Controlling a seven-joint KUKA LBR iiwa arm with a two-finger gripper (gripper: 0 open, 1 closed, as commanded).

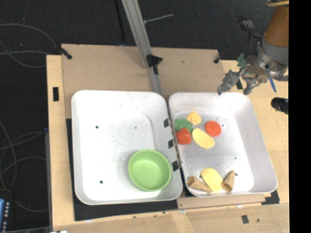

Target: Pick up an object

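Note:
My gripper (236,86) hangs over the far edge of the right bin (252,130), its two fingers spread open with nothing between them. Inside that bin lie small food toys: a red tomato-like piece (213,128), a yellow oblong piece (203,139), a small orange-yellow piece (194,118), a green piece (182,124) and a red piece (183,137) by the left wall. At the near edge rest a yellow piece (212,179) and two brown cone shapes (229,180). All these objects lie well below and to the left of the gripper.
The left bin (97,120) holds a green bowl (149,169) near its front right corner. A slanted metal pole (138,28) rises behind the bins. Cables lie on the dark floor at the left.

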